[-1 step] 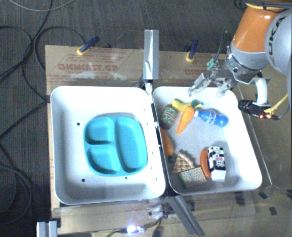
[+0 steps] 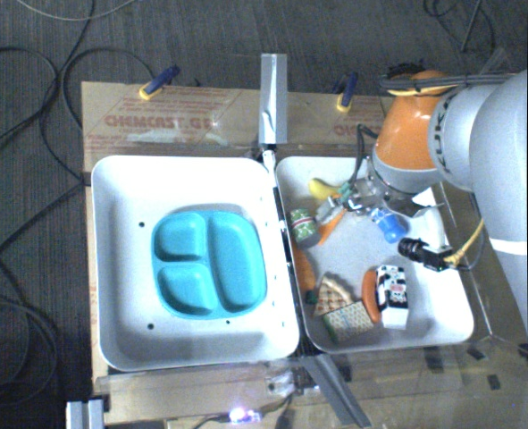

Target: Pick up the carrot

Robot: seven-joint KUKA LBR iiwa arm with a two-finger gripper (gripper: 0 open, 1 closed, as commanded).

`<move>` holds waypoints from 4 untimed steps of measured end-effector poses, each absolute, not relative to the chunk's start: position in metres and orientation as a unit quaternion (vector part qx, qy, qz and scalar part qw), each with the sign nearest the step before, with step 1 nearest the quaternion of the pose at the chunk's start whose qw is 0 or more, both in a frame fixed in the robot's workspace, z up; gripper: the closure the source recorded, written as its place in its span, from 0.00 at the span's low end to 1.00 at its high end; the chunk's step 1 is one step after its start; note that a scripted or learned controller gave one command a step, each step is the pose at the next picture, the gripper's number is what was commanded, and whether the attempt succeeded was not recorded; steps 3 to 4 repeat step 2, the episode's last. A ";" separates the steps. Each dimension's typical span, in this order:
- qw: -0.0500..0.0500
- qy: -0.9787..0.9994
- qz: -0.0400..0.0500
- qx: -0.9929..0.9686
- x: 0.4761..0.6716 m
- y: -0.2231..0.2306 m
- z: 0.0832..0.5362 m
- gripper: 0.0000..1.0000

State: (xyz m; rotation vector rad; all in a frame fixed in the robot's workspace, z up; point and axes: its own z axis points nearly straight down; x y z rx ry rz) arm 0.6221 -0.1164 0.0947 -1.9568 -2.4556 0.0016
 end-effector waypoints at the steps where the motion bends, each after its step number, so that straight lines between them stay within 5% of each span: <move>1: 0.004 -0.782 0.000 -0.623 0.622 -0.115 0.100 1.00; 2: 0.002 -0.734 0.001 -0.679 0.584 -0.070 0.181 1.00; 4: 0.002 -0.734 0.001 -0.679 0.584 -0.070 0.181 1.00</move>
